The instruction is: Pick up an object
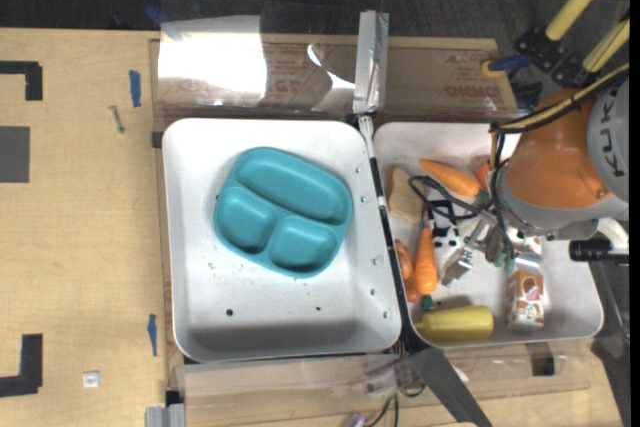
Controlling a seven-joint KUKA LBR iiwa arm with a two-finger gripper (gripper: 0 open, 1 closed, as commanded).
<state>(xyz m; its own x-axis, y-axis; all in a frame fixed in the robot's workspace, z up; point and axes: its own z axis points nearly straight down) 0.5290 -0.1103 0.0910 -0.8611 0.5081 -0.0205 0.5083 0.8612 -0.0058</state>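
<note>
nearest the camera, along the front wall of the right bin, lies a yellow banana-like piece, its long axis running left to right; just beside it to the right stands a small printed carton; a step further in, a carrot lies close to the divider, its long axis running near to far, green tip toward the front; the gripper hangs just to the right of that carrot, near but apart from it — so the likeliest target sits to the claw's left, lengthwise roughly across the reach of the arm; the fingers look slightly parted with nothing between them, though clutter around them makes this hard to read; further back, a second carrot lies slanted near the far wall, with a pale beige piece beside it; the left bin holds a teal divided tray, well apart from the claw; in my judgement a small shift left and a descent over the near carrot is what the pick needs.
</note>
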